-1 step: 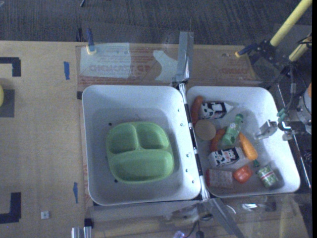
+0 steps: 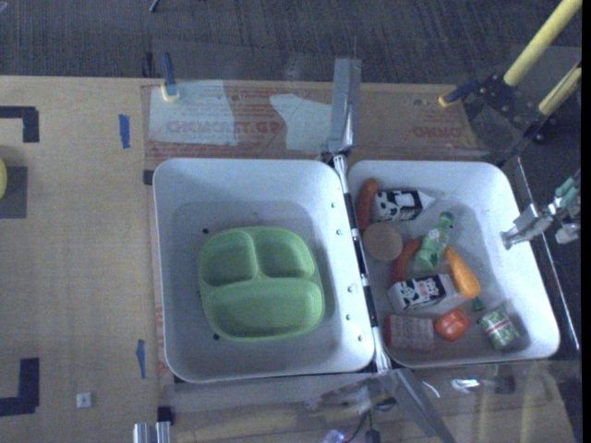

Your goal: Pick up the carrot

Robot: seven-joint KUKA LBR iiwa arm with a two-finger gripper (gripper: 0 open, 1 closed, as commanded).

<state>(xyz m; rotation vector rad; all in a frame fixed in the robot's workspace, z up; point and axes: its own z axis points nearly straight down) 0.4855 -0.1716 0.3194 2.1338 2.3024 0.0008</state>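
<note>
The carrot (image 2: pixel 463 274) is a short orange piece lying at a slant in the right bin (image 2: pixel 499 185), right of its middle. It lies between a green bottle (image 2: pixel 434 241) and a small green can (image 2: pixel 500 329). The gripper (image 2: pixel 519 235) reaches in at the right bin's right rim, up and to the right of the carrot and apart from it. It looks pale and blurred against the bin wall.
The right bin also holds two cow-print cartons (image 2: pixel 400 204) (image 2: pixel 420 292), a reddish sausage (image 2: pixel 367 201), a brown disc (image 2: pixel 381 242), a red packet (image 2: pixel 411 332) and a small red-orange item (image 2: pixel 452 324). A green divided plate (image 2: pixel 261 281) sits in the left bin (image 2: pixel 175 247).
</note>
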